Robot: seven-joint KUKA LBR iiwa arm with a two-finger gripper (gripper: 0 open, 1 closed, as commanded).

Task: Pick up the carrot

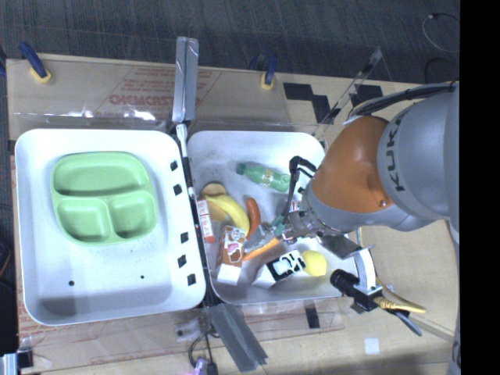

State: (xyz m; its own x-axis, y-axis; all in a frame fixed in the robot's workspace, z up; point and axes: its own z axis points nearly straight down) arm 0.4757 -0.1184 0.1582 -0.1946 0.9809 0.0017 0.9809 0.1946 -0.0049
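Observation:
The carrot (262,250) is a thin orange stick lying at a slant in the right bin (226,143), near its front. My gripper (283,230) is low inside this bin, just above and right of the carrot's upper end. The grey wrist with its orange band hides what lies directly below it. I cannot see whether the gripper touches the carrot.
Around the carrot lie a banana (229,210), a red sausage (252,210), a small brown box (231,250), a black-and-white pack (285,266) and a lemon (314,263). A green bottle (264,176) lies farther back. The left bin (94,287) holds a green compartment tray (104,196).

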